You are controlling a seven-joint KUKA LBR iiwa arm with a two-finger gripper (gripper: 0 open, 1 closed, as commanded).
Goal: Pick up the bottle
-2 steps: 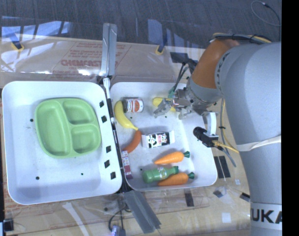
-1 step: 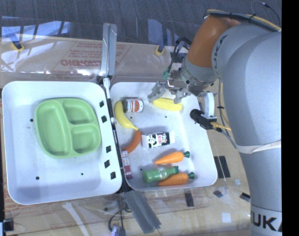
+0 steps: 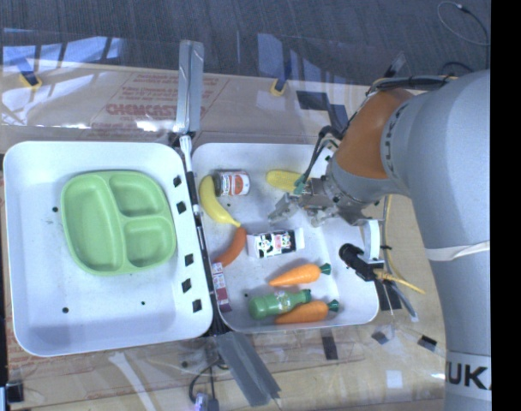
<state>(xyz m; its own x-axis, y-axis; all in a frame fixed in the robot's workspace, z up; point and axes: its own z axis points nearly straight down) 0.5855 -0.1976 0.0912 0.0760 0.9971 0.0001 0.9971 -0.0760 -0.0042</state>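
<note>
- Green bottle (image 3: pixel 278 302) lies on its side near the front wall of the right bin (image 3: pixel 346 157), a carrot (image 3: pixel 305 312) touching it below and another carrot (image 3: pixel 296 274) just above.
- Gripper (image 3: pixel 300 204) hangs over the middle of that bin, near the milk carton (image 3: pixel 273 243), well apart from the bottle; whether it is released or clenched, I cannot tell.
- Best approach, I judge: come down across the bottle's narrow width, clear of both carrots, to avoid nudging them.

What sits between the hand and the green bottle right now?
The hand hovers over the right bin's middle. The milk carton and a carrot lie between it and the green bottle near the front wall.
</note>
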